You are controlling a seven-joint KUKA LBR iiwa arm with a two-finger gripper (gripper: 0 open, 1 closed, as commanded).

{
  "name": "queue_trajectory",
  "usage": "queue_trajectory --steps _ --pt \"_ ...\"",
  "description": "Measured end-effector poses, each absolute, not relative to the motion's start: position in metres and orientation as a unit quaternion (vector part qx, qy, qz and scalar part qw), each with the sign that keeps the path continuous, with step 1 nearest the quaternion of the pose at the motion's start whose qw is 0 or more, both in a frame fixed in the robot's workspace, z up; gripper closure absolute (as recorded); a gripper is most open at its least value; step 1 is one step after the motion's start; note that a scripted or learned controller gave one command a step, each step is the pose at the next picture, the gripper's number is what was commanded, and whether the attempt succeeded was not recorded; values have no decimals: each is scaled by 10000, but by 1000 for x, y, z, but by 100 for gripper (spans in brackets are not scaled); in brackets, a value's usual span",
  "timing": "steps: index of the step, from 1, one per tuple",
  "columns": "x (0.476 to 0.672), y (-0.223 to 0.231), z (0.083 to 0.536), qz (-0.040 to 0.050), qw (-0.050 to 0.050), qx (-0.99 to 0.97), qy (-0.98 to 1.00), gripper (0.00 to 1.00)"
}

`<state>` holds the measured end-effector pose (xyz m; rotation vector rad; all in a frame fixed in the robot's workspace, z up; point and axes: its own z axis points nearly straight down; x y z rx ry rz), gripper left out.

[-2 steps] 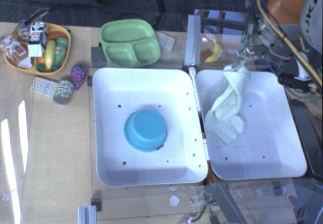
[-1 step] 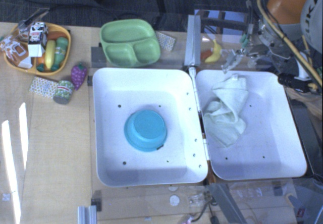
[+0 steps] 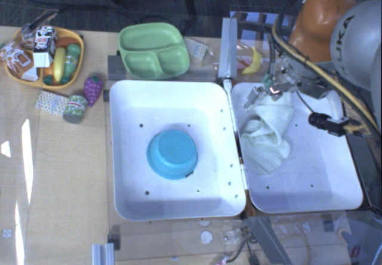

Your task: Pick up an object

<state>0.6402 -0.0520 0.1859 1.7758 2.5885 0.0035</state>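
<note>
Hand [image 3: 258,95] of the grey arm [image 3: 358,37] sits over the far left corner of the right bin [image 3: 334,186], its thin metal fingers pointing down and leftward toward the divider between the two bins; whether they are spread or pressed together cannot be told, since they are small and blurred against the white floor. Nothing can be seen between them. Behind the hand, the arm comes in from the right, its bulky grey body filling the upper right corner with the orange band [image 3: 319,13] rounded above the wrist, and black and yellow cables [image 3: 322,96] loop from there down across the bin to a dark connector [image 3: 325,120]. Just below the hand, a crumpled white cloth [image 3: 268,138] lies in the left half of the right bin, its upper edge close under the fingertips, though contact cannot be made out. In the left bin [image 3: 131,192] a blue bowl [image 3: 172,154] rests upside down near the middle. Beyond the bins on the counter [image 3: 54,198] are a green divided tray [image 3: 153,50], a toy banana [image 3: 253,62], a yellow dish of toy food [image 3: 45,58], a purple grape bunch [image 3: 92,88] and a small can [image 3: 75,108].
</note>
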Motion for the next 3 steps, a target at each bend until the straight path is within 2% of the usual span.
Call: queue_trajectory --steps 1,2,3 --pt "594 -95 98 36 71 5430 8397 0" --pt "596 -95 110 53 108 5428 8398 100" --pt "665 -46 213 16 22 5941 8044 100"
